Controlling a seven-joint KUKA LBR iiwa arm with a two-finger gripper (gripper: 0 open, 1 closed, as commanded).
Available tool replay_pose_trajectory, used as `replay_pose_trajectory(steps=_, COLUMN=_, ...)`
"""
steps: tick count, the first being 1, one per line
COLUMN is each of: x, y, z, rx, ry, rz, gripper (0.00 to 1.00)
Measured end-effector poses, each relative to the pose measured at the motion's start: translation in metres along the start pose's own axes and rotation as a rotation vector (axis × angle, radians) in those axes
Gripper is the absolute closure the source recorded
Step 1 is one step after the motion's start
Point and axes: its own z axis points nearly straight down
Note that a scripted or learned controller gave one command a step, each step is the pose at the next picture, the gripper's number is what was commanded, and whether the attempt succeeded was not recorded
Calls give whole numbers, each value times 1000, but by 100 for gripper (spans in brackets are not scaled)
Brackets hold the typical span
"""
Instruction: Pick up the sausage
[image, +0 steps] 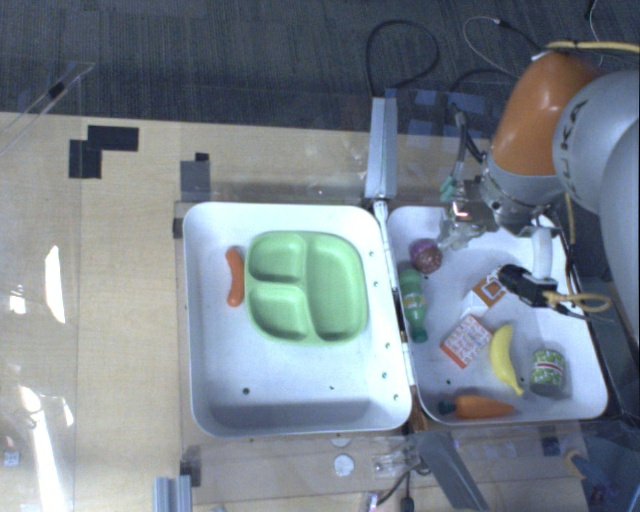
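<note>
Sausage (234, 276): lay lengthwise in the left bin (205, 390), just beside the left edge of the green divided tray (305, 285).
Gripper (452, 232): hovered over the far end of the right bin (590, 395), near a purple round item (427, 256), well apart from the sausage.
Right bin contents: green bottle (411, 305), banana (503, 359), carrot (482, 406), small can (547, 369), red-patterned packet (466, 340).

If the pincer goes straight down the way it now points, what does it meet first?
Probably the purple round object in the right bin: the pincer hangs just above and beside it. Depth is unclear, so it may touch bare bin floor instead. The sausage lies far off, in the left bin.
</note>
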Motion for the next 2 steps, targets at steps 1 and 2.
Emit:
replay_pose_trajectory(steps=1, x=-41, y=6, z=79, rx=5, ry=-1, rz=185, gripper=100)
replay_pose_trajectory(steps=2, x=-91, y=-29, z=98, rx=-1, ry=-2, rz=520, gripper=100)
